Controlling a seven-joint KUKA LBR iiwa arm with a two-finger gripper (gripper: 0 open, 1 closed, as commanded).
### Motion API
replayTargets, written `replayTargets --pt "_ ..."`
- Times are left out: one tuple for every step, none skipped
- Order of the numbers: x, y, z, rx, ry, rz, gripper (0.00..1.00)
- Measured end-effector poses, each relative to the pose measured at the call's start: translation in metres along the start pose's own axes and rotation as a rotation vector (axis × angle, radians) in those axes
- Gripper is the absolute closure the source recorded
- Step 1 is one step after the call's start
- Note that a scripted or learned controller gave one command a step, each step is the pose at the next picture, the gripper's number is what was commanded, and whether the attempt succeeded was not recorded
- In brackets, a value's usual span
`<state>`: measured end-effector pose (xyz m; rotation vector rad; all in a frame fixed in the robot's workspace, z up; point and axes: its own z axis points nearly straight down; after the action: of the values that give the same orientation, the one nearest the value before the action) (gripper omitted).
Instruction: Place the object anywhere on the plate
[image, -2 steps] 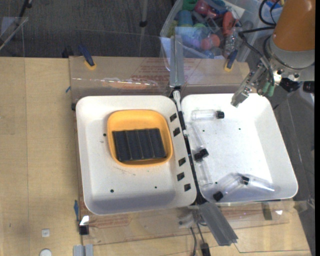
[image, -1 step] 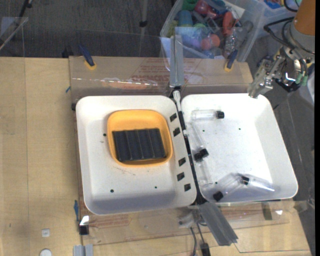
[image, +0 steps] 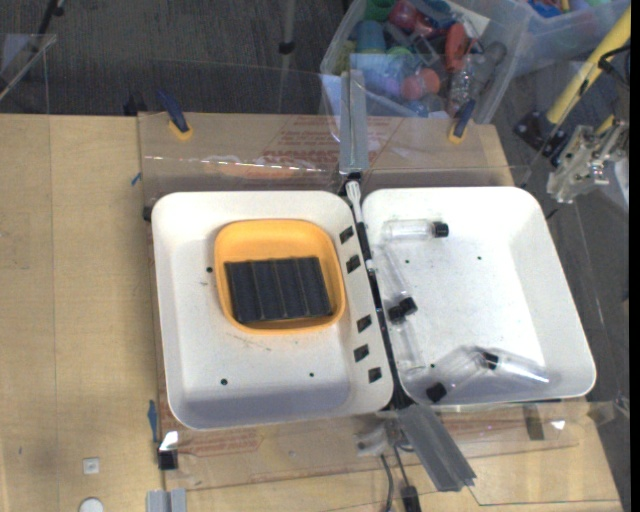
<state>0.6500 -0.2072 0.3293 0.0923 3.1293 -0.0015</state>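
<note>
An orange plate (image: 229, 243) lies in the left bin (image: 180, 380), slightly above its middle. A black ribbed rectangular object (image: 278, 289) rests flat on the plate and covers most of its floor. A small metallic assembly that looks like my gripper (image: 582, 165) hangs beyond the right bin's upper right corner. It is well away from the plate and the black object, and nothing is visibly held in it.
The right bin (image: 520, 300) holds clear plastic tubes with black caps: one near the top (image: 412, 230), one by the divider (image: 398, 308), one at the bottom (image: 480, 365). Black clips line the divider (image: 362, 290). A clear box of toys (image: 420, 50) stands behind the bins.
</note>
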Motion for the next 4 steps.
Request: replayTargets --pt "-0.011 -0.014 0.033 -0.003 0.006 -0.245 1.00" --pt "-0.011 -0.015 0.033 -0.004 0.006 -0.245 0.00" --pt "-0.018 -0.013 0.075 -0.006 0.006 -0.600 0.00" --pt "-0.018 -0.012 0.096 -0.008 0.005 -0.897 0.00"
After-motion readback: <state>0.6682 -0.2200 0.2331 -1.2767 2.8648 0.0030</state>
